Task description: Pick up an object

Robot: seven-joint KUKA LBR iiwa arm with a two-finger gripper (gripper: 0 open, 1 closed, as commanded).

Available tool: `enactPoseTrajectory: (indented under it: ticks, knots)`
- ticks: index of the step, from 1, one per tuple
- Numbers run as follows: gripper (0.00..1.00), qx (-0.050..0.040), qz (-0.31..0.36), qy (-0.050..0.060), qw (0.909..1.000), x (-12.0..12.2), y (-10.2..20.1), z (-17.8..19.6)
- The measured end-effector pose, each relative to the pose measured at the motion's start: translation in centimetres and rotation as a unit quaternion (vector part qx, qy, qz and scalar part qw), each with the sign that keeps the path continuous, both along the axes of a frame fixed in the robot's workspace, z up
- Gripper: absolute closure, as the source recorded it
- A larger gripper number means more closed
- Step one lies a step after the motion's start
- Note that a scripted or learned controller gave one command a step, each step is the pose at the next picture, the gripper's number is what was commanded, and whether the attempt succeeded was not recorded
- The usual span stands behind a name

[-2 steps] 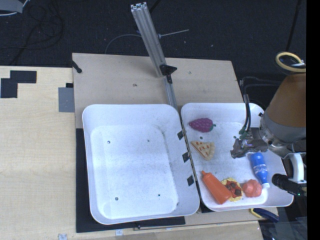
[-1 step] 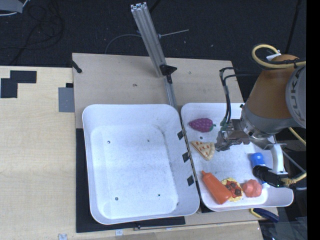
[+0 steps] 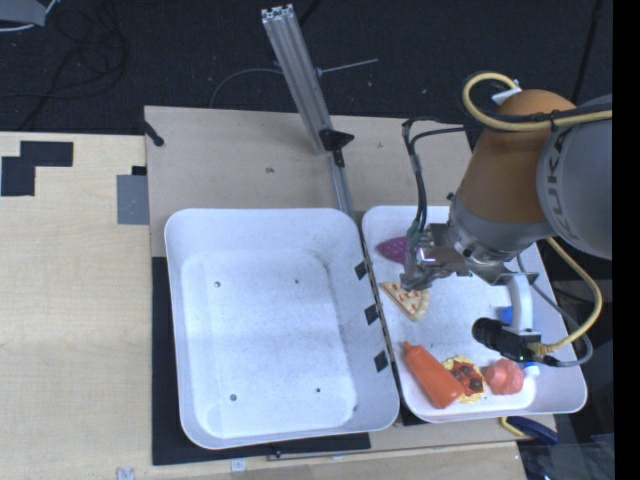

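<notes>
Camera view: claw (image 3: 418, 268) over pizza slice (image 3: 407, 299)

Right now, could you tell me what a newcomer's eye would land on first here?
Probably the arm, grey and orange, reaching in from the right over the right bin. Under it lie bright bits: a purple piece near the bin's top left, a pizza slice mid-left, and an orange bottle beside a red lump along the bottom.

A pale wooden tabletop (image 3: 70, 298) fills the view from nine o'clock to six o'clock, with dark patches near its ten o'clock corner. Toward twelve o'clock lies dark carpeted floor (image 3: 420, 28) crossed by loose cables (image 3: 245, 73), and a slanted aluminium rail (image 3: 300, 78) rises there.
</notes>
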State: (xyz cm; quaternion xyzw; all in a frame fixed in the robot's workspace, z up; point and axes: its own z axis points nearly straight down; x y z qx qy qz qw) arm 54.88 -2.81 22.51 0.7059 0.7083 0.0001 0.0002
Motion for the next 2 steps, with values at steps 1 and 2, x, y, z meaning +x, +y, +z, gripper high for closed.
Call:
enactPoseTrajectory:
  ticks: [1, 2]
  knots:
    - [1.0, 0.0004, 0.001, 0.0, 1.0, 1.1, 6.1, 0.6]
    - [1.0, 0.0001, 0.0, 0.0, 1.0, 1.9, 11.4, 1.6]
